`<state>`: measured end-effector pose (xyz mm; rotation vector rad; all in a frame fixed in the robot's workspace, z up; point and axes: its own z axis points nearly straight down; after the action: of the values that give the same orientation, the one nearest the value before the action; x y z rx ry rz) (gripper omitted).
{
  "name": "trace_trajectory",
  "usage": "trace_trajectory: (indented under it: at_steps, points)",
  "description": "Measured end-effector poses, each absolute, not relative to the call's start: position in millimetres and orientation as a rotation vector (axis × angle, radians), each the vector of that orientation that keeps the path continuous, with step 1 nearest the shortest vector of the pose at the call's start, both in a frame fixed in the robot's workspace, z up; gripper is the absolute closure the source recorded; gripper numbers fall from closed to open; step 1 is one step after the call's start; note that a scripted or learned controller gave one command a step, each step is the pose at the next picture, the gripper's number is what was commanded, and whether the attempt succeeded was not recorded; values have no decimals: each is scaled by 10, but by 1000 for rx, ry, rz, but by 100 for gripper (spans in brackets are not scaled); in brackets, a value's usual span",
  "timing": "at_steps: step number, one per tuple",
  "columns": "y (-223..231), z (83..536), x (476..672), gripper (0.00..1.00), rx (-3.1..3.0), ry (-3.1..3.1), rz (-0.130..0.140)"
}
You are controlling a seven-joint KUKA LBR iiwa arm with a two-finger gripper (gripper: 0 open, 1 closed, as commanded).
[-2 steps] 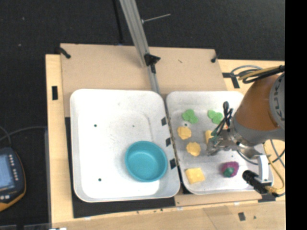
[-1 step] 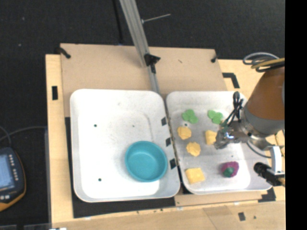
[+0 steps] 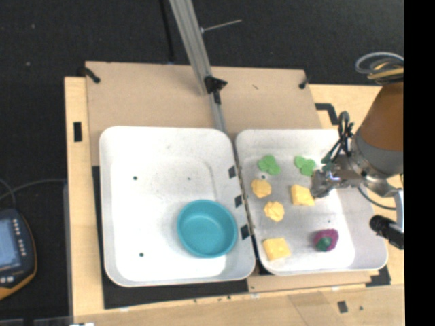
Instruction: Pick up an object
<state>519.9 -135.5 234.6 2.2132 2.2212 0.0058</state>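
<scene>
Nearest me, a yellow block [image 3: 276, 248] lies by the right bin's [image 3: 353, 257] front edge, a purple piece [image 3: 326, 240] towards its front right corner. I see my gripper [image 3: 321, 182] low over mid-bin, just beside a yellow chunk [image 3: 302, 195], probably lining up a grab; jaw state I cannot tell.
</scene>
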Motion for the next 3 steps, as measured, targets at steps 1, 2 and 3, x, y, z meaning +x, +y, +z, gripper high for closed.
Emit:
trace_trajectory:
  at_steps: [1, 2, 3]
  points:
    - [-1366, 2862, 5217, 100, 2212, 2220, 6]
    - [-954, 2889, 5447, 100, 2213, 2227, 3]
    - [-544, 2752, 5737, 100, 2214, 2226, 1]
